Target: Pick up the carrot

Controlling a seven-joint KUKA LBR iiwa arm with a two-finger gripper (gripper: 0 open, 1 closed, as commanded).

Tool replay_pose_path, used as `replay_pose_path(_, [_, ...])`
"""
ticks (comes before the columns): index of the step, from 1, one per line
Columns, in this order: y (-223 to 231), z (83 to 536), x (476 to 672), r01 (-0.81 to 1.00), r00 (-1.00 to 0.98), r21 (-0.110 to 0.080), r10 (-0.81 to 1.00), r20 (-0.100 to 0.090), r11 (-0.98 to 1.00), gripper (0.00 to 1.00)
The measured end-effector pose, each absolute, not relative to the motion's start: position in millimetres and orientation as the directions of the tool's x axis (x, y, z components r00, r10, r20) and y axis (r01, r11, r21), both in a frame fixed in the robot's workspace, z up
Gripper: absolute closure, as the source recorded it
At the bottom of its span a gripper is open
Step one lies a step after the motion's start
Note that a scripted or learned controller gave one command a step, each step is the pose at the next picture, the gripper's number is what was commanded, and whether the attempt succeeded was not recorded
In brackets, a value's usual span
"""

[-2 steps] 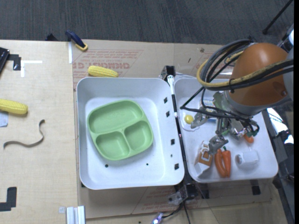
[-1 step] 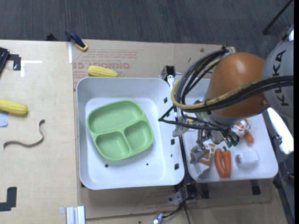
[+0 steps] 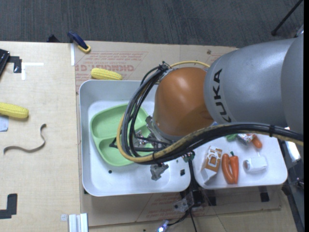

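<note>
Two white bins sit side by side at the near edge. The carrot (image 3: 231, 168) lies free in the right bin (image 3: 275, 178), beside a small carton (image 3: 211, 162) and a white cup (image 3: 255, 165). The gripper (image 3: 157, 170) hangs over the left bin (image 3: 96, 178), near a green tray (image 3: 108, 129), probably between attempts; I cannot tell its finger state. Cables and the orange wrist hide much. Farther left, corn (image 3: 105, 74) lies outside.
</note>
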State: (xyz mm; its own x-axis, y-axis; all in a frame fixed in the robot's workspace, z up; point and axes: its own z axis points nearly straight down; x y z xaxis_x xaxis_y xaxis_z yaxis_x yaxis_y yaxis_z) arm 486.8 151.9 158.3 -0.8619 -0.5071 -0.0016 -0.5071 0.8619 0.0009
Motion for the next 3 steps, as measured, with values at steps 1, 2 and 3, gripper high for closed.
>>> replay_pose_path(1, [165.8, 92.5, 521.4, -0.665, -0.747, -0.002, -0.665, -0.004, 0.747, 0.0])
replay_pose_path(2, [213.7, 93.3, 506.2, -0.742, -0.671, -0.004, -0.742, -0.005, 0.671, 0.0])
replay_pose_path(3, [141.7, 106.9, 562.4, -0.797, -0.605, -0.002, -0.797, -0.004, 0.605, 0.0])
